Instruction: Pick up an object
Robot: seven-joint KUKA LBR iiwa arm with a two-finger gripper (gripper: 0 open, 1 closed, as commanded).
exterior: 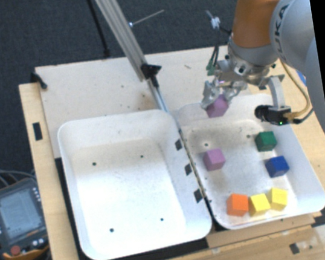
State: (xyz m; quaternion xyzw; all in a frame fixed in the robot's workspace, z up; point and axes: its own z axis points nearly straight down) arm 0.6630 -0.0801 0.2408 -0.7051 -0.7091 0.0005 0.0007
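Note:
My gripper (217, 97) hangs over the far edge of the right bin (305, 162), shut on a purple block (217, 107) that sits between its fingers, lifted off the bin floor. A second purple block (213, 158) lies in the bin's left part. A green block (266, 140) and a blue block (276, 166) lie toward the right side. Along the near edge sit an orange block (237, 204) and two yellow blocks (260, 203) (279, 197) in a row.
The left bin (77, 170) stands beside the right one, sharing a rim in the middle. A slanted aluminium post (126, 37) rises behind the bins. A teach pendant (13, 223) rests off the bench at the left.

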